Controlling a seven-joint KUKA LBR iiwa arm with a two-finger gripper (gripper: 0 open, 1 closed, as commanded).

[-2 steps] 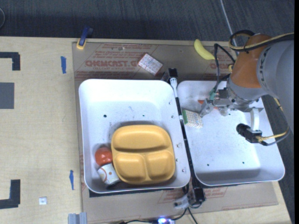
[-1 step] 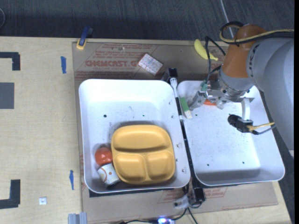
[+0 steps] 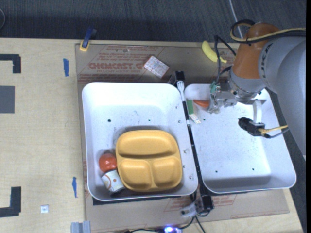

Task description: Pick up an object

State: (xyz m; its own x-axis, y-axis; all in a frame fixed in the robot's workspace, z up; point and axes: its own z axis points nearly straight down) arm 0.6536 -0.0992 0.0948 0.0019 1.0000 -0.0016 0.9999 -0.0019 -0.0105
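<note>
Tool sits low in the right-hand bin, at its far corner next to the neighbouring bin. A small orange piece lies on that bin's floor in the same corner, just beside the tool. Whether the tool is clenched or released cannot be told, and nothing is seen held in it. I judge the approach made, with the grasp and lift not yet done.

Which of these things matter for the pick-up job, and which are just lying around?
For the job: gripper; small orange item beside it in the right bin; yellow divided tray, red round thing and small can in the left bin.
Lying about: patterned card, yellow thing, blue clip, all outside the bins.
</note>
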